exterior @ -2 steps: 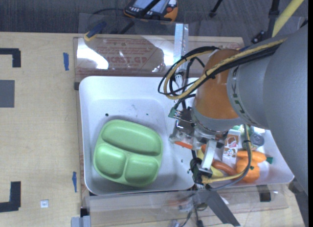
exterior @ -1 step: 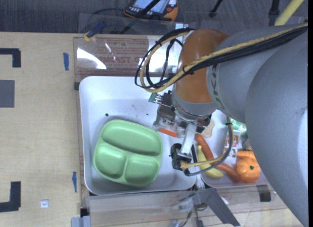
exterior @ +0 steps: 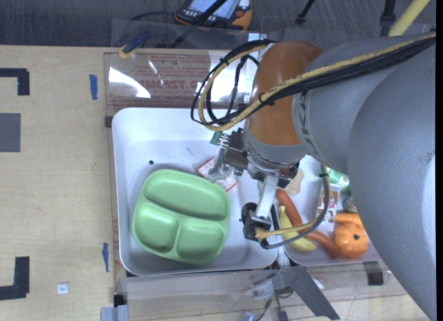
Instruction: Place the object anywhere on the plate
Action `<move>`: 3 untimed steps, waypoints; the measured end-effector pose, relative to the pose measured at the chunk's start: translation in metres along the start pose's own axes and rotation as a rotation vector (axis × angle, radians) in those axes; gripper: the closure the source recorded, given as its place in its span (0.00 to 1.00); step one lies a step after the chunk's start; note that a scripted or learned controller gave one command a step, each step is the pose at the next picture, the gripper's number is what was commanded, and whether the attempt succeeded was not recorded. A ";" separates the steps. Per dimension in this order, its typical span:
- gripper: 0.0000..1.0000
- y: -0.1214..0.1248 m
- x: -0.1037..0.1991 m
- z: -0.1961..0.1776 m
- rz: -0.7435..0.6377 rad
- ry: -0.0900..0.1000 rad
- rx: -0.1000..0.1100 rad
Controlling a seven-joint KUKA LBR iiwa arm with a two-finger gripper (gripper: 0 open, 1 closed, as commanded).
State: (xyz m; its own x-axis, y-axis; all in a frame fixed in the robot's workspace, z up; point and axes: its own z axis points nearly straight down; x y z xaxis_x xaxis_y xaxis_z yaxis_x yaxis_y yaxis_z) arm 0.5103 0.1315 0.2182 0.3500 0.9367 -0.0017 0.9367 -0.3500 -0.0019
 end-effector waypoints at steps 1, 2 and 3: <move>0.00 -0.050 0.043 -0.036 0.469 0.000 0.000; 0.00 -0.050 0.043 -0.036 0.469 0.000 0.000; 1.00 -0.050 0.044 -0.045 0.466 -0.003 0.001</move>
